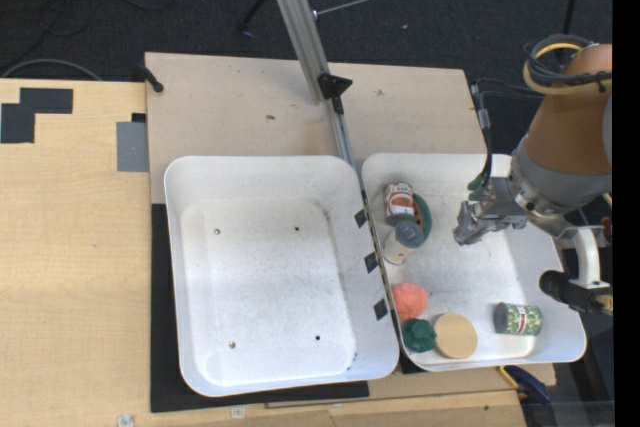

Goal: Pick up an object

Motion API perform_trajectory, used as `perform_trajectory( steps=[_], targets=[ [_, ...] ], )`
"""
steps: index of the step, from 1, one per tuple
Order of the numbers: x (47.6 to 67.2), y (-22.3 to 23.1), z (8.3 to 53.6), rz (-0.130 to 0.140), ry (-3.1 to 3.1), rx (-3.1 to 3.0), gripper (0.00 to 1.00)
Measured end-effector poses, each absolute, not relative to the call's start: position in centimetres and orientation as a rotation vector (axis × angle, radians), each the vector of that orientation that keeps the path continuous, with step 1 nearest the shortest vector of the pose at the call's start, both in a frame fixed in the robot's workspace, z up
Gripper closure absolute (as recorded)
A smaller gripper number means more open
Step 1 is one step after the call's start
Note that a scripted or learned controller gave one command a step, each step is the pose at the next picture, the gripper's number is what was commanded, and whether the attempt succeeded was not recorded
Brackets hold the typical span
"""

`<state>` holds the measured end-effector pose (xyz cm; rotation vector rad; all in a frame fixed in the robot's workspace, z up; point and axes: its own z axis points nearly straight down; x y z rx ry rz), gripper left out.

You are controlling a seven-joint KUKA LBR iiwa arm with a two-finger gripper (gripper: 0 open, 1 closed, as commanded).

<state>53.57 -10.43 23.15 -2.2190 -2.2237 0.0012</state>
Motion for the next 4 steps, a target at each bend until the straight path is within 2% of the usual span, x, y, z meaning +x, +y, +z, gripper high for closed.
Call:
perform_trajectory(
  steps=[1,2,4],
  targets=[
    [53.6,-10.4,21.1,0.009,-2.217,-2.216,1.0],
    [53.8,-6.0,21.7,0.005,-2.222,-2.212,1.0],
    [52.4,5.0,22.2,0.009,-2.222,-2.21,1.0]
  ],
)
